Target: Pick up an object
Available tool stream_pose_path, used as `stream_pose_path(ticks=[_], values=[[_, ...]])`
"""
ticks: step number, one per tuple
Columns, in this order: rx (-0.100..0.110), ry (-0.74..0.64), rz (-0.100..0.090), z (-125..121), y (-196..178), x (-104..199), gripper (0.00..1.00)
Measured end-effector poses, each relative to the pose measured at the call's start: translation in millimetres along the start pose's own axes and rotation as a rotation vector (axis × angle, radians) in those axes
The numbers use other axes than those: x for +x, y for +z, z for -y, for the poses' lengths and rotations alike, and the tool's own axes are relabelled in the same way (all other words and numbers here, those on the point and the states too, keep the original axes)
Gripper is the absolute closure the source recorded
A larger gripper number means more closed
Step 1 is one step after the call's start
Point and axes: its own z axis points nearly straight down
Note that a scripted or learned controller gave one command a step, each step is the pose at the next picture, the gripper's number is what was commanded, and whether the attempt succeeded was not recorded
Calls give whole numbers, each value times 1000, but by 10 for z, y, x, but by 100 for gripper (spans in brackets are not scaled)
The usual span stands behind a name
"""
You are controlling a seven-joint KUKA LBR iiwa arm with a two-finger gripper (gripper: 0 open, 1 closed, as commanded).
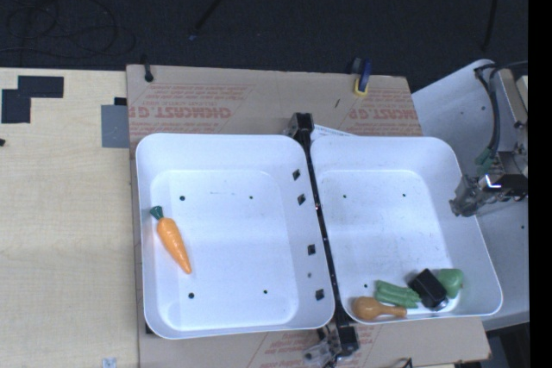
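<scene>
1. I am at the start of the job: nothing is lifted, and my end effector (470,201) sits just outside the right bin (470,185), beside its right rim and about halfway along that rim.
2. Whether my end effector is spread or pressed together I cannot tell; it shows as a small dark and grey shape against the pale background, and nothing is visibly between its tips.
3. The nearest candidates lie in a cluster at the near right corner of the right bin: a black block (429,288), a green piece (449,278) touching it on the side toward the rim, a long green pod-like toy (396,294) on the block's other side, and an orange-tan pear-like toy (377,309) just beyond the pod, against the near wall.
4. The toy carrot (173,243) lies alone in the left bin (216,155), well apart from the right bin and close to the left bin's far-left wall.
5. I judge the next move to be picking a target and travelling over it. The cluster is closer, but its pieces touch, so a clean descent there needs care; the carrot is isolated but demands a long reach across both bins.
</scene>
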Motion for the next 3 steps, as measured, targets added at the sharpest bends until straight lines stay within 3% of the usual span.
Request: stream_pose_path(ticks=[1, 2, 3], values=[[-6, 0, 2, -9, -50, -647, 100], [-7, -4, 0, -15, -199, -762, 100], [2, -7, -5, -191, 679, -437, 100]])
